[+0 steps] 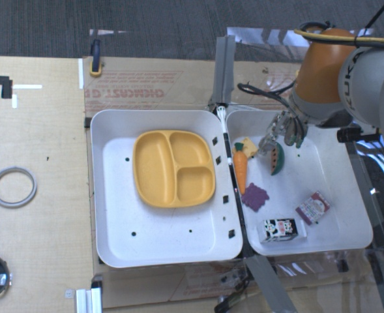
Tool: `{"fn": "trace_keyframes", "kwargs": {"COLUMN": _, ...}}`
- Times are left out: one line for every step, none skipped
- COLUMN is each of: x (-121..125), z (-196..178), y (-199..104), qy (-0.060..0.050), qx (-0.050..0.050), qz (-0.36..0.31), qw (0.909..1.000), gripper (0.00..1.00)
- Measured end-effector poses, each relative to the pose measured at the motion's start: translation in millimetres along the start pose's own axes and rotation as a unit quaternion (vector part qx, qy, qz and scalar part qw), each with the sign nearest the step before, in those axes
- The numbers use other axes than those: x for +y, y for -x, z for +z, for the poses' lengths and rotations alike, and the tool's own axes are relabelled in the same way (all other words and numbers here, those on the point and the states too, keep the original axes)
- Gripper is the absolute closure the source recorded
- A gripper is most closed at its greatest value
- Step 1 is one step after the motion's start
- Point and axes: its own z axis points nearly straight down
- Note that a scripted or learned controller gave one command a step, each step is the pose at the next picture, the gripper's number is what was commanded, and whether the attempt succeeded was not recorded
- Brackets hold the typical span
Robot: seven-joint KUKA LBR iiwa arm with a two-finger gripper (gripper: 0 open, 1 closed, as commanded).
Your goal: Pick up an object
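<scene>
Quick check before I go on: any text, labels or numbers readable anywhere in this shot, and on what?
Cardboard sheet behind the left bin: red print, mirrored and too blurred to read.
Black-and-white carton in the right bin: markings too small to read.
Wrapped packet: label print unreadable.

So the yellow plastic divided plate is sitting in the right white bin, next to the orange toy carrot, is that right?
Not quite. The camera view shows the yellow plastic divided plate in the left white bin; the orange toy carrot lies in the right white bin.
</scene>
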Motion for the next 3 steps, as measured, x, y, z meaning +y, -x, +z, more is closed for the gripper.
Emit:
{"fn": "trace_keyframes", "kwargs": {"x": 0, "z": 0, "y": 0, "qy": 0.000, "qx": 0.000, "qz": 0.000, "qw": 1.0000, "gripper": 0.00}}
{"fn": "trace_keyframes", "kwargs": {"x": -28, "z": 12, "y": -27, "qy": -0.001, "qx": 0.004, "qz": 0.141, "qw": 0.9901, "gripper": 0.00}}
{"fn": "trace_keyframes", "kwargs": {"x": -41, "z": 11, "y": -50, "qy": -0.001, "qx": 0.004, "qz": 0.207, "qw": 0.9784, "gripper": 0.00}}
